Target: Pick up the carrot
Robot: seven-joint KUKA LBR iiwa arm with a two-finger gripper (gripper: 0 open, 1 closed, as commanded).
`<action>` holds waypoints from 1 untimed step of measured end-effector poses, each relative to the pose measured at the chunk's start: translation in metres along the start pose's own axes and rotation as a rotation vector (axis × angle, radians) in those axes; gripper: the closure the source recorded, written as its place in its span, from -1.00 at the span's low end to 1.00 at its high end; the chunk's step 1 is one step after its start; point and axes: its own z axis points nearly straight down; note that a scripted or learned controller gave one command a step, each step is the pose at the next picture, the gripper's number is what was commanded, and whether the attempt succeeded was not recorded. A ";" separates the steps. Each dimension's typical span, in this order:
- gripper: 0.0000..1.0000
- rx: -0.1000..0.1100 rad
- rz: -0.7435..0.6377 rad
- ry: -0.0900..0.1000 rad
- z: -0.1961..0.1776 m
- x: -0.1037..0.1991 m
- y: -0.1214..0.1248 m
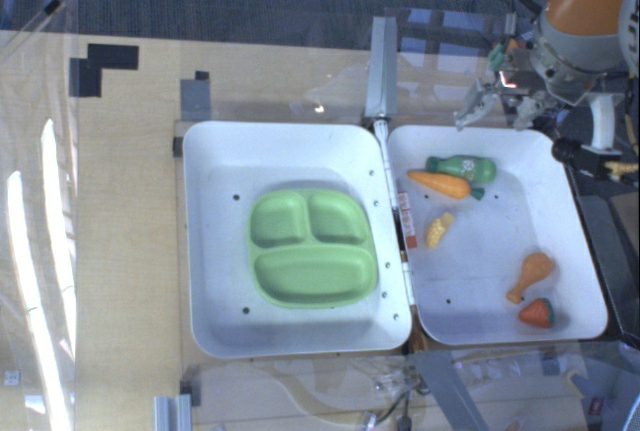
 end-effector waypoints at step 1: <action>-1.00 0.000 -0.034 0.000 0.113 -0.003 -0.016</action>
